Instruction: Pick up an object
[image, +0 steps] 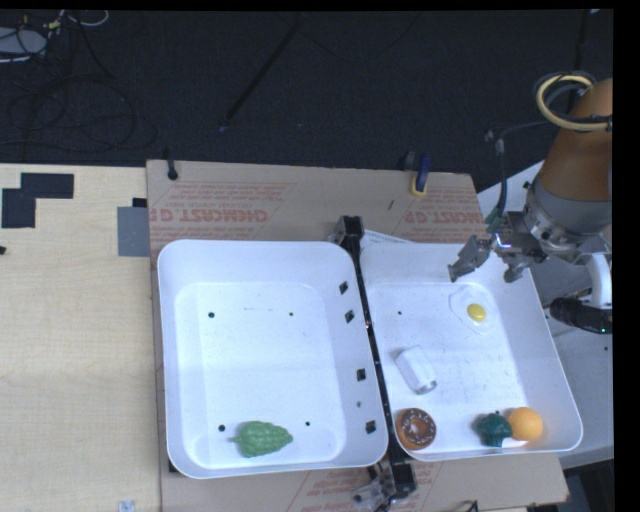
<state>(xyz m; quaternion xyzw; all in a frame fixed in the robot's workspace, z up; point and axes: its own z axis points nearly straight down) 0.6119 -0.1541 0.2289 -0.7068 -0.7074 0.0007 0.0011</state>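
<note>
The arm (580, 150) is being cut off by the frame's edge at three o'clock. The gripper (492, 252) is looking too small to judge.

the two white bins (260, 290) are brightly and evenly lit from above, close to washing out, so pale things in the right one barely stand apart from its floor, while the far background falls off into near black. shadows are soft and short, with a faint one under the green lump (263, 438) near the left bin's front wall. the picture is slightly soft and grainy throughout, and the arm (578, 160) at the far right looks a little blurred.
</note>
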